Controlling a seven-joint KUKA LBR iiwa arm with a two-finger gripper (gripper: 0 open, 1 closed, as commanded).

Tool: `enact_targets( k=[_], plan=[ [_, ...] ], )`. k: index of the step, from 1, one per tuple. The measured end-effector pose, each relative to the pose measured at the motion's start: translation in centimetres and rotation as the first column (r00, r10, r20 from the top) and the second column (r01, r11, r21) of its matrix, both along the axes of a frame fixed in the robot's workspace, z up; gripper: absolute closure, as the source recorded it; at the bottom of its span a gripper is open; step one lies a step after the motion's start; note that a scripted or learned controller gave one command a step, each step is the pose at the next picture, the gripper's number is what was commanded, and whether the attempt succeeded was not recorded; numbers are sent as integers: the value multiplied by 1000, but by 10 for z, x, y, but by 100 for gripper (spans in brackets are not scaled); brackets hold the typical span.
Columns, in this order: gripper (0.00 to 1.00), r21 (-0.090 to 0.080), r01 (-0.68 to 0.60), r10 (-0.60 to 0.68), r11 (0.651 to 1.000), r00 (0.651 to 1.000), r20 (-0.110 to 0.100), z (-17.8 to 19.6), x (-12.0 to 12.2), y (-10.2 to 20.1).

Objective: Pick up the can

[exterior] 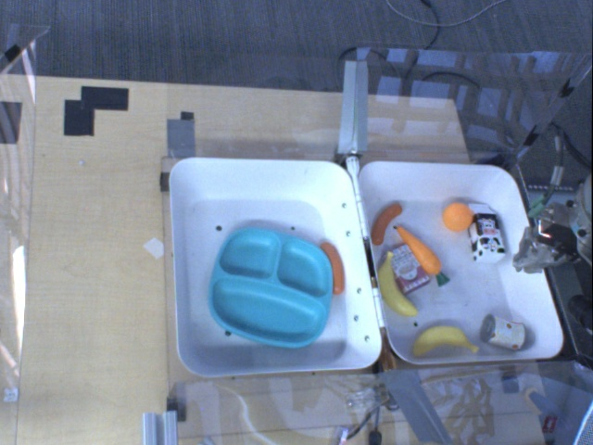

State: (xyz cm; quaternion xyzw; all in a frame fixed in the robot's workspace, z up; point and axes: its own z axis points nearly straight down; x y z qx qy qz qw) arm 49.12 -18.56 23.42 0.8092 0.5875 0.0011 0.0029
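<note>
The can (505,332) is small and silver-grey. It lies on its side in the front right corner of the right bin (463,176), just right of a banana (443,340). My gripper (536,252) hangs at the right rim of that bin, behind the can and slightly to its right, well apart from it. Nothing shows between the gripper and the can but bare bin floor.
The right bin also holds an orange (456,216), a black-and-white carton (485,235), a carrot (419,249), a sausage (386,222), a snack packet (408,269) and a second banana (397,293). The left bin (195,248) bears a blue divided plate (271,286) and a sausage (334,267).
</note>
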Motion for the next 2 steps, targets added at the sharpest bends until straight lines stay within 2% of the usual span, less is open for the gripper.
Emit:
enact_targets(
  k=[1, 2],
  plan=[
    [100, 5, 317, -317, 948, 948, 3, -146, -1, 38],
    [100, 4, 332, -332, 943, 943, -3, -24, -2, 101]
  ],
)
